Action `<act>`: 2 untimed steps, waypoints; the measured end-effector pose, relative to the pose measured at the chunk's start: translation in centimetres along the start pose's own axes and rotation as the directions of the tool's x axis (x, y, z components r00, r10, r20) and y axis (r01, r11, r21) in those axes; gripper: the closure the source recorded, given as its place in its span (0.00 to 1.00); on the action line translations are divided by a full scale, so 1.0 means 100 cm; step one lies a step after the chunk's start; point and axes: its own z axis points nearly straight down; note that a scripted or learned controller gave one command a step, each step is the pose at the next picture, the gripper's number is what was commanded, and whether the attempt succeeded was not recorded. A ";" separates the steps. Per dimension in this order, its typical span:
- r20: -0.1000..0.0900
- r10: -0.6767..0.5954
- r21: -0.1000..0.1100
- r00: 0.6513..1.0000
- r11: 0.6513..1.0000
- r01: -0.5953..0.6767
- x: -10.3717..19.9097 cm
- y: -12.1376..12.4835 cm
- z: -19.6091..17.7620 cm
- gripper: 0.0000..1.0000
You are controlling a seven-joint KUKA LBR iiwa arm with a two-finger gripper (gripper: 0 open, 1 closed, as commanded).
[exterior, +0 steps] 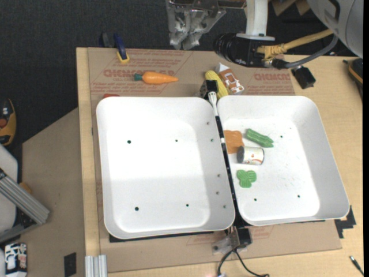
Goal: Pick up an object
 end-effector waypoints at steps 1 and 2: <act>0.000 0.000 0.001 1.000 1.000 0.000 0.000 0.000 0.000 0.00; -0.001 -0.001 -0.003 1.000 1.000 0.001 0.001 0.000 -0.011 1.00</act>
